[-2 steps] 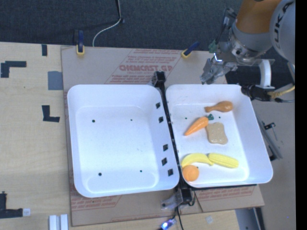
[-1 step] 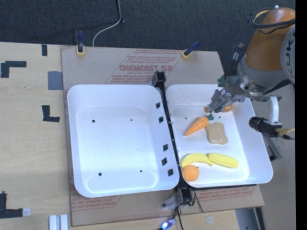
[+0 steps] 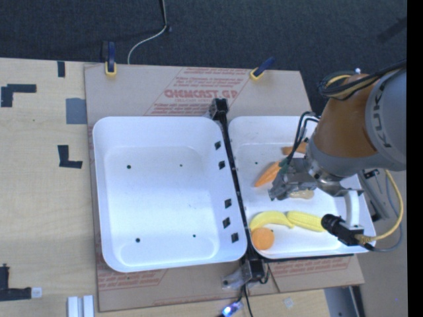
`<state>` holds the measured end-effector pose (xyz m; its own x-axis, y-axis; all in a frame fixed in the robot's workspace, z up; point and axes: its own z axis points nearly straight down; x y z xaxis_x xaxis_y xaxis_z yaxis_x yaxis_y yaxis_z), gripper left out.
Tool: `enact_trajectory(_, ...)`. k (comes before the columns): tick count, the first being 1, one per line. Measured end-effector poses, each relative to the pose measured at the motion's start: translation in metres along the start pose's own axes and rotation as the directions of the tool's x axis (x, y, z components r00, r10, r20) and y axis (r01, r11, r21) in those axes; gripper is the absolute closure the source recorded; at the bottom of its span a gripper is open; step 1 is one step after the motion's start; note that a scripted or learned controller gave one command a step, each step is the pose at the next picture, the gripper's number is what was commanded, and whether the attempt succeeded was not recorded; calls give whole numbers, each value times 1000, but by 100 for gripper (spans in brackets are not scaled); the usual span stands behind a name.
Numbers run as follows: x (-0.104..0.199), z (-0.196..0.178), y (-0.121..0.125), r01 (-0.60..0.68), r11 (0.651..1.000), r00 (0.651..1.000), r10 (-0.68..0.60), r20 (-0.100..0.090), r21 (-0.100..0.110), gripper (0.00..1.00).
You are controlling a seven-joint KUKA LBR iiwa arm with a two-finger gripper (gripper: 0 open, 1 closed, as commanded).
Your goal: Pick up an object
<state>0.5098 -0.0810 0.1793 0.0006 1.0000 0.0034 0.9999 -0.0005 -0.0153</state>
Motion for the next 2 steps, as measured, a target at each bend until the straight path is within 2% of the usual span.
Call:
enact_trajectory(1, -1, -14, 4, 2, 1000, 1000, -1, 3, -12, 100)
enact_trajectory(2, -1, -24, 4, 1, 1000, 1000, -1, 3, -11, 100)
